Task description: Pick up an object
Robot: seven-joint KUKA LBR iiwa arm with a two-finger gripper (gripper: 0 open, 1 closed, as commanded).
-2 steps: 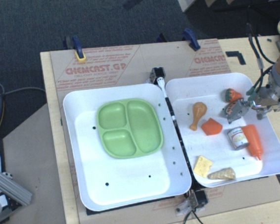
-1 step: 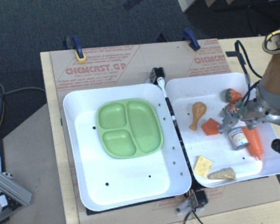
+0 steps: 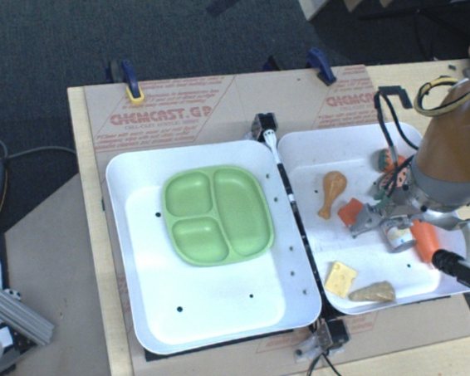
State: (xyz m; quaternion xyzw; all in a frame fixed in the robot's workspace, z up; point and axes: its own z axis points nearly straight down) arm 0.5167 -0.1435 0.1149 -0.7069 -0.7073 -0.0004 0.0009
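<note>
The right bin (image 3: 331,152) holds several small toy foods. A tan drumstick (image 3: 331,189) lies near its middle, with a red block (image 3: 350,211) just below it. A yellow cheese wedge (image 3: 340,279) and a beige bread-like piece (image 3: 373,294) rest near the front wall. An orange carrot-like piece (image 3: 425,240) lies under the wrist. My gripper (image 3: 374,221) hangs low over the right bin, just right of the red block; the arm hides its tips. I see nothing held in it.
The left bin (image 3: 142,259) holds a green divided plate (image 3: 218,214). A small multicoloured item (image 3: 385,160) lies at the right bin's back, beside black cables (image 3: 388,117). The arm's grey body (image 3: 457,159) covers the bin's right side.
</note>
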